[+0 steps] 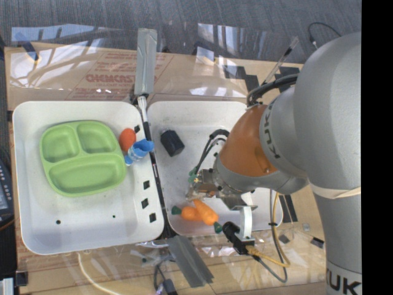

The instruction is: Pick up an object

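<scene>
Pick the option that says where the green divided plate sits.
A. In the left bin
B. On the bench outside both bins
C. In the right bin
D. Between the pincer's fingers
A: the green divided plate lies flat in the left bin, beside an orange-and-blue object.

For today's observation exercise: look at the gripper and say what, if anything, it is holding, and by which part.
It cannot be told. The gripper hangs just above the orange carrots in the right bin, but the wrist hides the fingertips.
</scene>
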You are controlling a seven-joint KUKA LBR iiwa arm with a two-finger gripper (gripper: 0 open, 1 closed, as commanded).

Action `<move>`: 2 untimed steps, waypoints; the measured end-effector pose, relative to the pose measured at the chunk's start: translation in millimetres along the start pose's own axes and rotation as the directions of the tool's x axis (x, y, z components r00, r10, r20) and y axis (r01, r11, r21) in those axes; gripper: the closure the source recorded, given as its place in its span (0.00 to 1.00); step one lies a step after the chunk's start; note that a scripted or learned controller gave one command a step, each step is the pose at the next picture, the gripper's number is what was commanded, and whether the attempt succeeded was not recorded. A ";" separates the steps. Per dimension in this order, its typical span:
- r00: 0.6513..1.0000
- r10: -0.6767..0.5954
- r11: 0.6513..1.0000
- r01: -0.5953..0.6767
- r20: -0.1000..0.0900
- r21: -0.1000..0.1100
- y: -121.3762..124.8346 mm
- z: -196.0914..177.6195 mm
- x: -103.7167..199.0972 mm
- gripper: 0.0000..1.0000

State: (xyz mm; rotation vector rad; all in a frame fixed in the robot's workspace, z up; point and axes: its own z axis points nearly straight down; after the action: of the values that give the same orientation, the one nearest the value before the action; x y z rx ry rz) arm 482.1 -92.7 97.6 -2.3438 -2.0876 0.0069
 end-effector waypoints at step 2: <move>0.915 -0.404 0.915 0.404 -0.002 0.004 2.4 -152.4 100.8 1.00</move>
State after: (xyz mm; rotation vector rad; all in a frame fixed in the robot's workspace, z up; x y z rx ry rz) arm 496.9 7.3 249.8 -1.8596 -2.5225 0.0093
